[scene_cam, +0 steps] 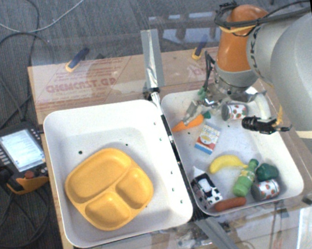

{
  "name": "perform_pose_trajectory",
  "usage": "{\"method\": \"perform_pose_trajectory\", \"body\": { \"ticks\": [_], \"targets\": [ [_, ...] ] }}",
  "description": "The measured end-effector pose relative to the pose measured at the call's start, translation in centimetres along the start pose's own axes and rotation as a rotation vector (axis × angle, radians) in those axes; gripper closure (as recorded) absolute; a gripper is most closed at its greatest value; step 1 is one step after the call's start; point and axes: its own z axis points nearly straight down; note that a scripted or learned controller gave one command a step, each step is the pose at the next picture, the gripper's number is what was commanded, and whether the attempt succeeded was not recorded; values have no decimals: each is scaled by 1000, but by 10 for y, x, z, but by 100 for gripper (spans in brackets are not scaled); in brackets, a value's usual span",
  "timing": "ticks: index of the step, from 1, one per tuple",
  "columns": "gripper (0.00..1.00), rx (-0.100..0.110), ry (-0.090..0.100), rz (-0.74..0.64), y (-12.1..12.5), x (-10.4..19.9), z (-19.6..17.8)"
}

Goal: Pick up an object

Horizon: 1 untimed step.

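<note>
My gripper hangs low over the far left corner of the right bin, below the arm's orange band. An orange carrot lies just beneath and left of it, by the bin's left wall. A white and blue card box lies a little nearer. A small spotted can sits right of the gripper. Nearer the front lie a yellow banana, a green bottle, a silver can, a red sausage and a black and white toy.
The left bin holds a yellow divided plate. A metal divider runs between the bins. A teach pendant lies off the bench's left side. The arm's grey body covers the bench's right side.
</note>
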Motion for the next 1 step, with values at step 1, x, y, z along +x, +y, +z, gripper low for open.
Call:
{"method": "perform_pose_trajectory", "body": {
  "ticks": [1],
  "targets": [
    [0,-19,0,-70,17,1,14]
  ]
}}
